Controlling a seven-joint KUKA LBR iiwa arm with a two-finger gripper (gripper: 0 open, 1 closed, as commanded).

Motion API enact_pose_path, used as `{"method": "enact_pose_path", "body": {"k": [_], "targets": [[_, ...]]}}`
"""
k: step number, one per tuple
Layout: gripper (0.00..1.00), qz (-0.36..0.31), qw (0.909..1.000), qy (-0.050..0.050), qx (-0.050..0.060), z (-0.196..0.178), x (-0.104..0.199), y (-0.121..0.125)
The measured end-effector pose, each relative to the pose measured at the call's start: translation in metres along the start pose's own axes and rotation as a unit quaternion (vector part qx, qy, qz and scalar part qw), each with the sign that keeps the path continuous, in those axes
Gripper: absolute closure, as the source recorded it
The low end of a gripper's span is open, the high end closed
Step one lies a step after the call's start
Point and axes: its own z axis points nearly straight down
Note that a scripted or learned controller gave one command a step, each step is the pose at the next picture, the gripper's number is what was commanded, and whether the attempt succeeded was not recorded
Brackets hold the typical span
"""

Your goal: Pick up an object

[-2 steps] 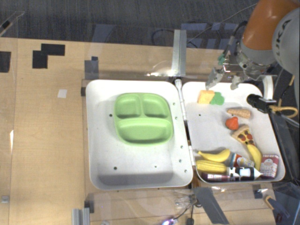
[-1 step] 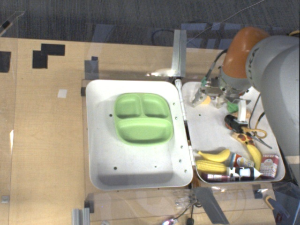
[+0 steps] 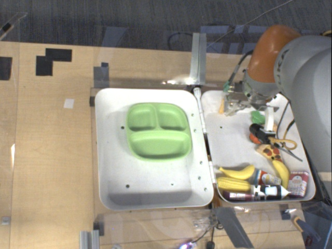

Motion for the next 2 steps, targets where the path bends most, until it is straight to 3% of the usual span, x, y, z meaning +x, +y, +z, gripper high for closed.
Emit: {"method": "enact_pose_path", "body": {"k": [1,2], "targets": [[0.0,0.0,1.0,0.0,0.0,0.0,0.0,0.0],[0.0,0.012,0.9999,-0.002,0.006,-0.055,-0.061,-0.027]]}}
